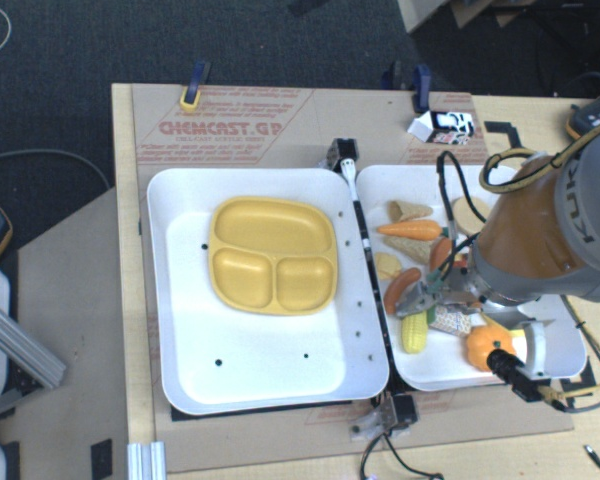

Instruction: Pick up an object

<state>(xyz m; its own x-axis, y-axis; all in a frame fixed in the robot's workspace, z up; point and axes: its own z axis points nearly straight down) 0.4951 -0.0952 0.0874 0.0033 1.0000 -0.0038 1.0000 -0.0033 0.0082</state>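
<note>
From the camera view, the arm [540, 233] reaches in from the right over the right bin [570, 353], its pincer [432, 298] low among the toy food near that bin's left wall. Whether the pincer is released or clenched cannot be told; the wrist hides it. Just beside it lie a corn cob [413, 332] and a reddish piece [401, 290], with a carrot [412, 231] toward the bin's far side and an orange [486, 346] near its front edge. This looks like the descent to grasp; the next move would call for closing on one piece and lifting straight up. The left bin [180, 368] carries a yellow divided tray [274, 254]. Both bins sit on a cardboard-covered tabletop [230, 123] above dark carpet [80, 28].
</note>
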